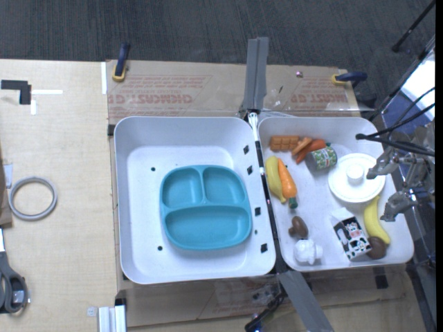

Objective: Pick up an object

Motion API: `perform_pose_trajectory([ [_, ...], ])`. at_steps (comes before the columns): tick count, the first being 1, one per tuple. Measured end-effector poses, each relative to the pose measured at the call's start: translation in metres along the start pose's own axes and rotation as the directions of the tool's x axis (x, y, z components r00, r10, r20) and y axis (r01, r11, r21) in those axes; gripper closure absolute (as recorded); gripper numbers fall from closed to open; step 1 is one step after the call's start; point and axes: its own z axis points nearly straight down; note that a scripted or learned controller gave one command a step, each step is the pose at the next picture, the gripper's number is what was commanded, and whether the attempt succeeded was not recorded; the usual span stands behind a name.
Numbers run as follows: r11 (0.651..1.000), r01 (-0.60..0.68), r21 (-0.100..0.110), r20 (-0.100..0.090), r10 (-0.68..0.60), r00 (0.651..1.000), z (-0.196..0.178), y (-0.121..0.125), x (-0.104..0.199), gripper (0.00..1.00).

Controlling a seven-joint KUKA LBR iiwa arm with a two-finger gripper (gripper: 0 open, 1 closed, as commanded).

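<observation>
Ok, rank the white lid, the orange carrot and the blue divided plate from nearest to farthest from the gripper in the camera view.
From the gripper at the right bin's right edge:
1. white lid, right bin, just to the gripper's left.
2. orange carrot, right bin, near its left wall.
3. blue divided plate, in the middle of the left bin.

Tool (396,185): I see bare grey metal, jointed linkage fingers with small bolts, just right of the white round lid (354,178).
Cables: I count thin black lines crossing above the tool, right of the lid.
Mount: dark, largely unclear to me.
</observation>
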Motion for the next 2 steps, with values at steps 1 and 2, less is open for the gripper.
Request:
perform_pose_trajectory([
  [1,1.0,0.024,0.005,0.015,-0.024,1.0,0.139,0.0,0.013,0.0],
  [2,0.993,0.117,0.0,0.002,-0.117,0.993,0.16,0.051,-0.045,0.0],
])
